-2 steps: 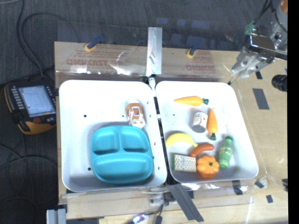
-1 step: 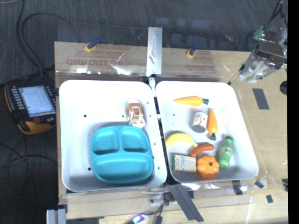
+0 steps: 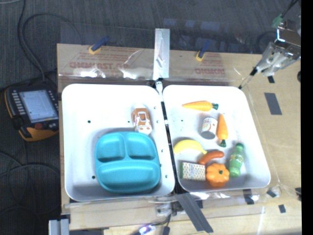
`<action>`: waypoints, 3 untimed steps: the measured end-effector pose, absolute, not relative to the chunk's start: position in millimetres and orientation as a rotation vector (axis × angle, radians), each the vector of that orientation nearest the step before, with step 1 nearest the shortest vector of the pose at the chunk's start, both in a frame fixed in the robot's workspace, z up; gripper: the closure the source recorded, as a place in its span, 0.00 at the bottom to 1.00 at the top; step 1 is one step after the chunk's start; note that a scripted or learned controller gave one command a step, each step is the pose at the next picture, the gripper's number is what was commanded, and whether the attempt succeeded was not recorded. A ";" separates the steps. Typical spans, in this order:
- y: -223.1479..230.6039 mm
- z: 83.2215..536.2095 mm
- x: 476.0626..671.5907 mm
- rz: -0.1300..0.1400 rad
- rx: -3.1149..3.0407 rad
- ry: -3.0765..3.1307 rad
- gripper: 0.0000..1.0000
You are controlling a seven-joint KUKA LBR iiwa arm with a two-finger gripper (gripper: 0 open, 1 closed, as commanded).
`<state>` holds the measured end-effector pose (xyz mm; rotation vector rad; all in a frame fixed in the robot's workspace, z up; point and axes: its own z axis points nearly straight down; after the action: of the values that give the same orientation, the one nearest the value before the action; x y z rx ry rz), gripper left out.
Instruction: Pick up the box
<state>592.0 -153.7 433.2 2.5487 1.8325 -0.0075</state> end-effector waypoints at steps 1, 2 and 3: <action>-174.4 432.7 609.9 -0.006 2.625 1.724 1.00; -204.9 432.7 608.4 -0.006 2.690 1.622 1.00; -210.7 433.0 621.6 -0.007 2.622 1.726 1.00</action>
<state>621.6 -210.7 433.0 2.6217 1.7265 -0.0072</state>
